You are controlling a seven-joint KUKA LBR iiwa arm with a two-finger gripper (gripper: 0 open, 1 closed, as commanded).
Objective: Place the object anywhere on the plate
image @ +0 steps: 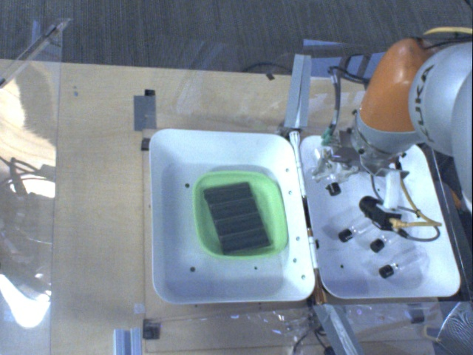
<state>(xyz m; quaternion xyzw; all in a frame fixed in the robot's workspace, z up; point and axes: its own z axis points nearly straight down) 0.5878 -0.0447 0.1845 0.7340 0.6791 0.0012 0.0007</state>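
Object [236, 217], dark ribbed slab, on green plate [202, 198]

Two white bins [166, 220] side by side on wooden bench [89, 198].

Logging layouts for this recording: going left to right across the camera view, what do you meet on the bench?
Bare wooden bench → left white bin → green plate with a dark ridged block on it → right white bin, with small clear black-capped vials and the gripper over its upper left.
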